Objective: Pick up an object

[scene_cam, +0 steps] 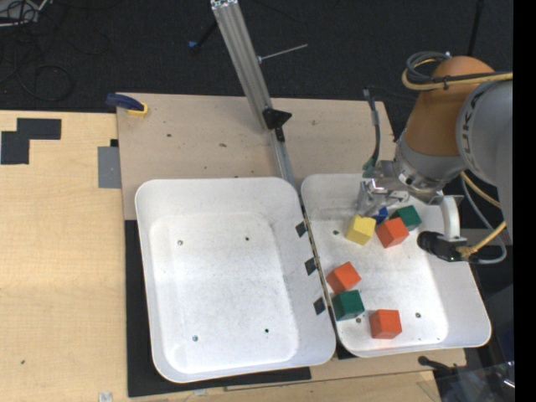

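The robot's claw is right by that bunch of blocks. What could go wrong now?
The gripper hangs over a tight cluster: the yellow block, a red block and a green block. It might push them apart instead of grabbing one, or pinch two together and drop both.

We see the gripper low in the right bin, just above a yellow cube and an orange cube.

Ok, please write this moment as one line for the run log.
claw: above small yellow cube | right white bin: six cubes | nothing visibly held
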